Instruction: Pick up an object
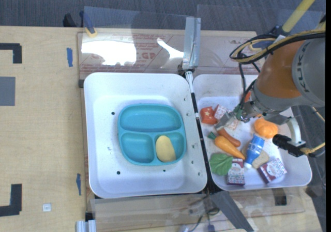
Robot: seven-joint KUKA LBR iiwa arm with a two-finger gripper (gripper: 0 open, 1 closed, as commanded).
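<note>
- The tabletop (36, 122) is pale wood grain, flat and matt, with black and blue tape marks.
- The left bin (98, 174) is smooth white plastic with rounded corners and shallow sloping walls.
- In it lies a teal divided tray (150, 120), glossy moulded plastic with three compartments; it looks stiff and light.
- A yellow potato-shaped toy (165, 149) sits in the tray's lower right compartment; it is oval and smooth, so it may roll under a pinch.
- The right bin (302, 176) holds the clutter of toy food from which an object is to be picked.
- A red tomato-like piece (208, 115) lies near the bin's left wall; round, probably slippery hard plastic.
- A green leaf (220, 163) lies flat and thin, hard to get under.
- The orange carrot (229, 145) is long and tapered, likely light and rigid; across its thick middle is the sensible place to grip.
- A small printed carton (236, 174) has flat faces that suit a pinch.
- The gripper (234, 117) hangs low over the pile by the carrot's upper end; whether it is spread or closed I cannot tell.
- A blue and white bottle (254, 151) is cylindrical and slick.
- An orange fruit (266, 128) is rounded and apt to slip.
- A dark red packet (272, 170) lies near the bottom right corner.
</note>
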